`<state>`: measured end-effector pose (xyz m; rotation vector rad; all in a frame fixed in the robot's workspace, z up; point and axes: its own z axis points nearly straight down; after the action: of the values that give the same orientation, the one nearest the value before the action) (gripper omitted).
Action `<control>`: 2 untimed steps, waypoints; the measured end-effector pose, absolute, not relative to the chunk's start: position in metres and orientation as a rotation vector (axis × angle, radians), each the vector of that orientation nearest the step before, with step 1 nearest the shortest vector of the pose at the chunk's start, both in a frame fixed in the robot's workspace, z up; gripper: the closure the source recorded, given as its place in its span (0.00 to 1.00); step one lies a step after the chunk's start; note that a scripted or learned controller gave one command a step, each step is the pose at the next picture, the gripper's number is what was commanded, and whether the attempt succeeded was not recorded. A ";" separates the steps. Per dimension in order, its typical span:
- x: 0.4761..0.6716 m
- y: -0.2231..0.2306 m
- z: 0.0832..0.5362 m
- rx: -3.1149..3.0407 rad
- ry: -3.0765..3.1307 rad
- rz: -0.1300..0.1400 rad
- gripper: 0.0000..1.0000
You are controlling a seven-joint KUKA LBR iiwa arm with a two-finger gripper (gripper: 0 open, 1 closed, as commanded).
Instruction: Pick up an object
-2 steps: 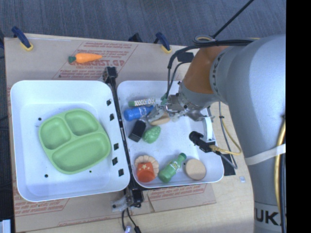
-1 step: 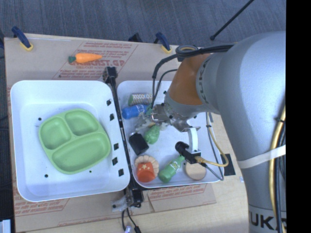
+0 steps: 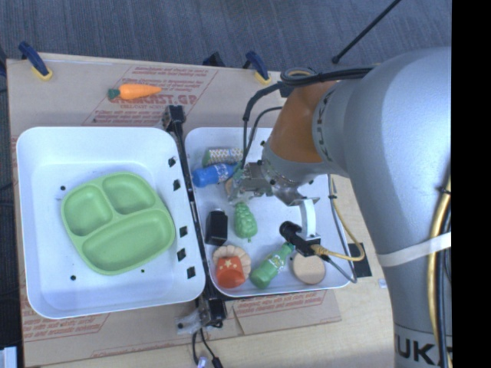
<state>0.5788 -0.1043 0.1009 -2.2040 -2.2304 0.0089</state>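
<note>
two bins (image 3: 31,205) abut; gripper (image 3: 244,184) hovers mid right bin, finger state unclear; green toy (image 3: 245,221) just below.

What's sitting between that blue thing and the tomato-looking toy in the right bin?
In the camera view, a small black block lies between the blue toy and the tomato toy.

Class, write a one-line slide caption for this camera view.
Grey arm's gripper low over the right bin of toys; green divided plate in the left bin.
</note>
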 end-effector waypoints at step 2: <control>0.500 -0.091 0.091 -2.209 -2.226 0.005 0.00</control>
<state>0.4999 -0.0912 0.0908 -2.2094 -2.2259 0.0054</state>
